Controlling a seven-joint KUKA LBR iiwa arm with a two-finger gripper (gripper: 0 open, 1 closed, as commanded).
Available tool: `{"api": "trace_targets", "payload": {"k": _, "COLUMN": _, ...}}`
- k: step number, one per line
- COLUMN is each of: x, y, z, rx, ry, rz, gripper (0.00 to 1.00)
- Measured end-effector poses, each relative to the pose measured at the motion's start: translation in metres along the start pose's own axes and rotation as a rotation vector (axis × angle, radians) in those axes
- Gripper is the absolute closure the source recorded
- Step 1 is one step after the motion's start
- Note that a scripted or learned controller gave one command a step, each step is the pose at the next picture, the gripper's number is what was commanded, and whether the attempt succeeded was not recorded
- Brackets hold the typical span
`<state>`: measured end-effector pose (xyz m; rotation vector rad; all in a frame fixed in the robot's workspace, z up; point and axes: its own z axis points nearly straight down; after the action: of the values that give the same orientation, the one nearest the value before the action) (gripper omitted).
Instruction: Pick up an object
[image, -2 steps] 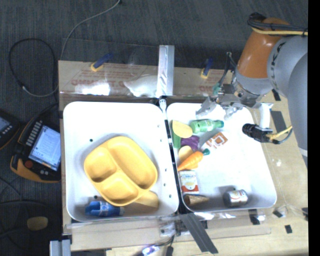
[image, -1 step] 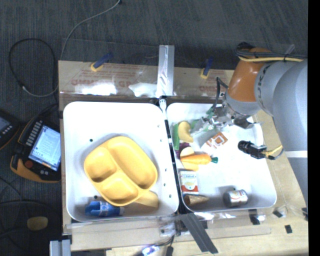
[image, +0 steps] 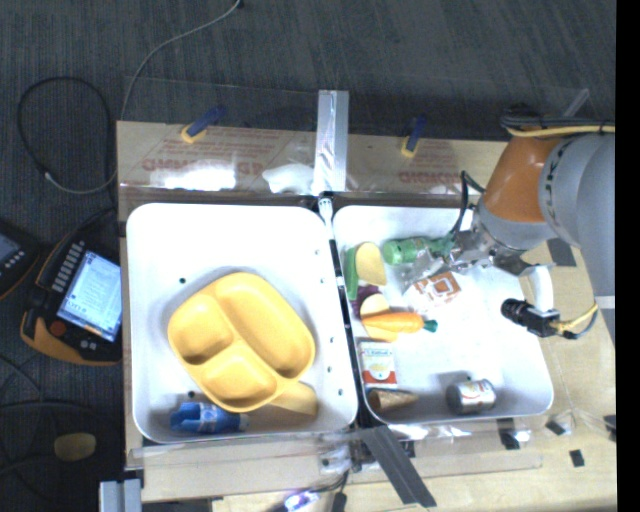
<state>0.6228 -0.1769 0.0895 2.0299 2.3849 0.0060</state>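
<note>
My gripper (image: 458, 252) reaches into the upper part of the right bin (image: 520, 365), below the arm's orange band (image: 515, 186). Its tip is right beside a green bottle (image: 408, 248) and just above a small orange-and-white packet (image: 437, 288). To the left lie a pale yellow fruit (image: 370, 262), a purple eggplant (image: 369, 300) and an orange carrot (image: 393, 322). Nearer the front lie a red-and-white carton (image: 377, 363), a cone (image: 392, 398) and a silver can (image: 470, 394).
The left bin (image: 160, 235) holds a yellow divided plate (image: 240, 340) and a blue object (image: 205, 418) at its front edge. A black part with a cable (image: 527, 312) hangs over the right bin's right side. A divider wall (image: 338, 300) separates the bins.
</note>
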Motion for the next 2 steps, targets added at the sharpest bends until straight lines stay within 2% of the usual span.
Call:
{"api": "trace_targets", "payload": {"k": 1, "x": 0.0009, "y": 0.0018, "z": -0.0103, "rx": -0.004, "ry": 0.002, "rz": 0.0, "gripper": 1.0}}
{"api": "trace_targets", "payload": {"k": 2, "x": 0.0009, "y": 0.0018, "z": -0.0102, "rx": -0.003, "ry": 0.002, "rz": 0.0, "gripper": 0.0}}
